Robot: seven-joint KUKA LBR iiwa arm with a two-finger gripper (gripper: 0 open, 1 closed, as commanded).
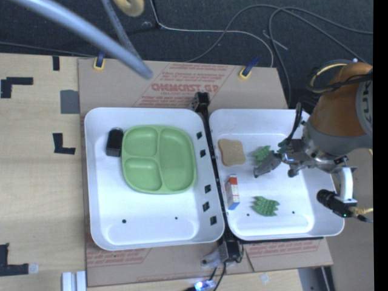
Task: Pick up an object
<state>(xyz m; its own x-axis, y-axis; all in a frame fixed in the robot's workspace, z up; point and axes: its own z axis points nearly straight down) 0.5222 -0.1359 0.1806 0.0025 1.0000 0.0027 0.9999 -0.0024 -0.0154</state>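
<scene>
I see my tool (277, 164) at the frame's right, fingers spread apart, holding nothing, just beside a green toy (262, 153).

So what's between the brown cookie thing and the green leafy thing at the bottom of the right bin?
In the camera view, a small red and white box lies near the line between the tan piece and the lower green piece, slightly left of it; otherwise bare white bin floor.

hand (274, 164) fingers too blurred to read; arm (342, 117) cut off at right; small carton (232, 192) print illegible
</scene>
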